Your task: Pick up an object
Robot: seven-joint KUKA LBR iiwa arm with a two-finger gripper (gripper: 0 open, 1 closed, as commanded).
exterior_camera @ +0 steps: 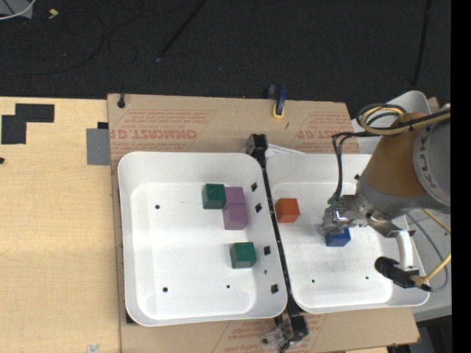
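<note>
Two shallow white bins side by side on a cardboard sheet (184,127) over the desk (51,219), split by a black divider strip (271,219) with clips along it.

In the left bin (140,285): a dark green cube (214,195) touching a purple block (235,207) on its right, and well below these a second green cube (242,254), close to the divider. All three well apart from the arm.

In the right bin (346,293): an orange cube (287,210) just right of the divider, near the upper middle of the floor. Further right, a blue cube (338,237), sitting directly beneath the gripper (338,219). Arm (401,171) reaching in from the right, orange band above the wrist, grey body filling the bin's right side, cables looping over its top. Metal wrist parts right above the blue cube and seemingly touching its top edge; cannot tell how far the fingers stand open, nor whether the blue cube sits between them, since the wrist hides that spot. Blue cube apparently down on the bin floor, though that too is hard to judge.

Orange cube near the gripper on its left, a clear gap between the two. Nothing between the gripper and the blue cube.

A blue and yellow clamp (278,101) at the far edge of the cardboard. Black patches (26,120) on the desk at the left.
</note>
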